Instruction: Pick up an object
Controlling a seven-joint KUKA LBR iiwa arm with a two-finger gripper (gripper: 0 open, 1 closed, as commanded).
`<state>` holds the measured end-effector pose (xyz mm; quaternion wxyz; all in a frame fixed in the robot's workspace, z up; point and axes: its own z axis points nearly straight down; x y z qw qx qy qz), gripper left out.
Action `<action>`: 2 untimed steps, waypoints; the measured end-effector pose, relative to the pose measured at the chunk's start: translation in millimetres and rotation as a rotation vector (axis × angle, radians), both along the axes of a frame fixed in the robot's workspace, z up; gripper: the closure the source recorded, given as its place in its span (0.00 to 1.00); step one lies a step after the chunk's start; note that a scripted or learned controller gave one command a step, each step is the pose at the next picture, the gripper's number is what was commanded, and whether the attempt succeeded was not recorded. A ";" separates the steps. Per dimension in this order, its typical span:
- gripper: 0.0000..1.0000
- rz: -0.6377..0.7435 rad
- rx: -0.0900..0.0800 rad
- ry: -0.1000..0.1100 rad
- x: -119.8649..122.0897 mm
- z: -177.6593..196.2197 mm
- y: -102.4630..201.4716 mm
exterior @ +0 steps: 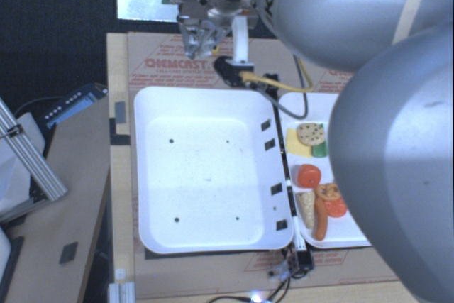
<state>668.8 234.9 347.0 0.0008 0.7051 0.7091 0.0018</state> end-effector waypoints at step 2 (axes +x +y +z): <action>1.00 -0.005 -0.003 0.009 -16.0 -85.5 -1.4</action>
